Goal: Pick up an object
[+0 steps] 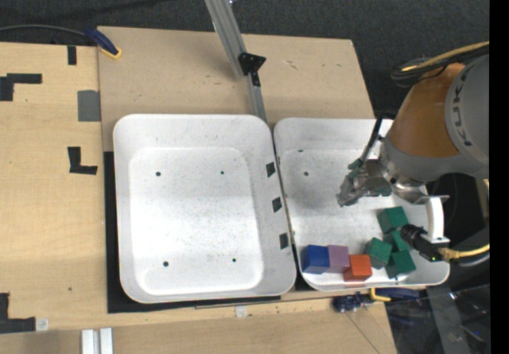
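- The blocks lie in the right bin [318, 145], bunched along its near edge: a blue block [316, 258], a lilac block [338, 256] touching it, an orange block [359, 266] just beside that, and green blocks [391, 245] piled toward the right corner.
- The tool [350, 192] hangs over the bare middle of that bin, apart from the blocks; whether it is spread or closed I cannot tell, and nothing shows in it.
- The blocks look small, stiff and light, likely smooth-sided, so they should take a firm pinch without harm.
- The blue block seems the easiest: its left face is free, though the lilac one crowds its right.
- Pinch across two flat opposite faces; a corner hold would likely slip.
- The green pile looks awkward, tilted and close to the wall.
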You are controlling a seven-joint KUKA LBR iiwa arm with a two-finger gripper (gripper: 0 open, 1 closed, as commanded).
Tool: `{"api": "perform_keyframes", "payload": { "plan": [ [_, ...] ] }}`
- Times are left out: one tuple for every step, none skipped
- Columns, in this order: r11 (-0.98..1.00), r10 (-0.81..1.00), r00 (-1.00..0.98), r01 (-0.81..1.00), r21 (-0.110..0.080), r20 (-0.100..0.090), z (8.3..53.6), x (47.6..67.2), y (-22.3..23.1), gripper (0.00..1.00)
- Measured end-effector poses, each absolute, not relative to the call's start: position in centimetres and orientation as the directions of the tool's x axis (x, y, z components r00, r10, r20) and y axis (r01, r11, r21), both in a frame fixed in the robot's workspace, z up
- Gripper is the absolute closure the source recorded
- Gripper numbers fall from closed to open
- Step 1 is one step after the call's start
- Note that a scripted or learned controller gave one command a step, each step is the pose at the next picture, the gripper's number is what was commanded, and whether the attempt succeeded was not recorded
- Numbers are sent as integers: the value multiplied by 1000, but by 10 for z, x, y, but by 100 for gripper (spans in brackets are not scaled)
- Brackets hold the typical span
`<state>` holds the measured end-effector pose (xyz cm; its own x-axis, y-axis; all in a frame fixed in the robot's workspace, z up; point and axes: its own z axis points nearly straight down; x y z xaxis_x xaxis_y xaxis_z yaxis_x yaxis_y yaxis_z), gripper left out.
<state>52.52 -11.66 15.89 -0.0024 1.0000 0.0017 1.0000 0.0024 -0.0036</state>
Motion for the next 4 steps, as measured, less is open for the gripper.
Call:
{"api": "perform_keyframes", "payload": {
  "plan": [
    [3,1000,-3,1000,4,0,208,534,-110,100],
    [0,1000,0,1000,-3,-1,200,534,-110,100],
    [7,1000,-7,1000,0,2,215,548,-60,100],
    [7,1000,-7,1000,-2,2,210,558,-6,100]
  ]
}}
